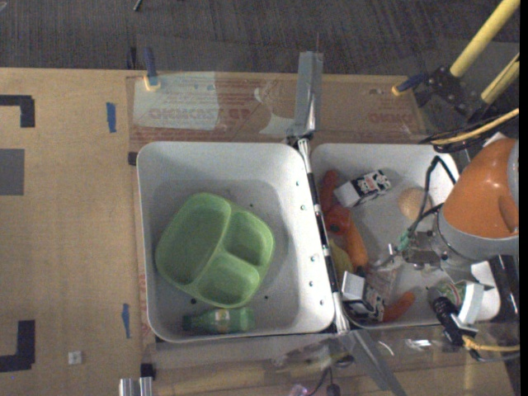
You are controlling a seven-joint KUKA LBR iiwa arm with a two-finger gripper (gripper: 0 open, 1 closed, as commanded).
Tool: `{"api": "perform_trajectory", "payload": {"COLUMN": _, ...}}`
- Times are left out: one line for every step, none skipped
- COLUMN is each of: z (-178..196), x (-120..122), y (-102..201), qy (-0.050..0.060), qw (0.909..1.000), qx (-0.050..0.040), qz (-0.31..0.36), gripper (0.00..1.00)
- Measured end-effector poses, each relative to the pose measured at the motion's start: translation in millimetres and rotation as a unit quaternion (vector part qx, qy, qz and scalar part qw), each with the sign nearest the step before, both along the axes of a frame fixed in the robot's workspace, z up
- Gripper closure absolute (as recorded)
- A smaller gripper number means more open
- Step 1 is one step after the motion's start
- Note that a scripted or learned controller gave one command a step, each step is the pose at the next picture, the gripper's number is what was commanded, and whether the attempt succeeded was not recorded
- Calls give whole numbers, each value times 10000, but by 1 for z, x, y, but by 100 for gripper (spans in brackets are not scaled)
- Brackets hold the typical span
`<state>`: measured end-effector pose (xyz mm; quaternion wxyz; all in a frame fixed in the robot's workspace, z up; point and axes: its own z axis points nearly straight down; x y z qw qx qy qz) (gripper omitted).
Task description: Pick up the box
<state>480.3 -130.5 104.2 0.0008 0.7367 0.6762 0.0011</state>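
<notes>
A small black-and-white box (pixel 369 186) lies near the back of the right bin (pixel 429 153), beside an orange carrot-like piece (pixel 329 190). A second small box (pixel 360 290), white with dark print, sits at the bin's front left corner. My gripper (pixel 394 262) hangs low over the middle of the right bin, under the orange wrist band (pixel 483 196). It is above and to the right of the front box and well in front of the back box. Nothing can be seen held in it.
Several orange pieces (pixel 353 242) lie along the right bin's left wall, one more (pixel 401 304) at the front, and a tan egg-shaped thing (pixel 413 201) at the back. The left bin (pixel 157 172) holds a green divided plate (pixel 216 248) and a green bottle (pixel 219 320).
</notes>
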Motion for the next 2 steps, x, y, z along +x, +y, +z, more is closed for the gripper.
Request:
{"api": "perform_trajectory", "payload": {"z": -12, "x": 81, "y": -22, "qy": -58, "qw": 9967, "qx": -10, "qz": -807, "gripper": 0}}
{"api": "perform_trajectory", "payload": {"z": 0, "x": 84, "y": -20, "qy": -88, "qw": 9969, "qx": -6, "qz": -788, "gripper": 100}}
